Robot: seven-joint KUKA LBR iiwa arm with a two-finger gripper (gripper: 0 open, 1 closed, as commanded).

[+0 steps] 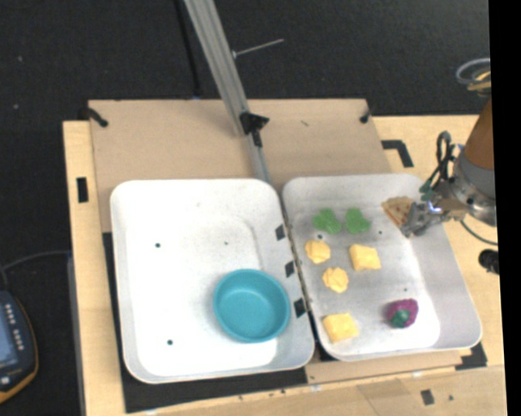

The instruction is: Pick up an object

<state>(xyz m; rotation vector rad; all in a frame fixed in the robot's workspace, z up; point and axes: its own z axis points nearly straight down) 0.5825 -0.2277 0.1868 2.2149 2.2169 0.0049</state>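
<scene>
Nearest, a blue bowl (251, 305) sits in the left bin (157, 216), while the gripper (414, 222) hangs over the right bin's (436, 281) upper edge beside a tan object (396, 209), its grasp unclear.

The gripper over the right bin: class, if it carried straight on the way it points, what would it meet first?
Probably the small tan object just ahead of the gripper, near the right bin's top edge; depth is unclear, so it might pass above.

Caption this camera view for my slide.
End effector over right bin of yellow, green pieces; blue bowl in left bin.
</scene>
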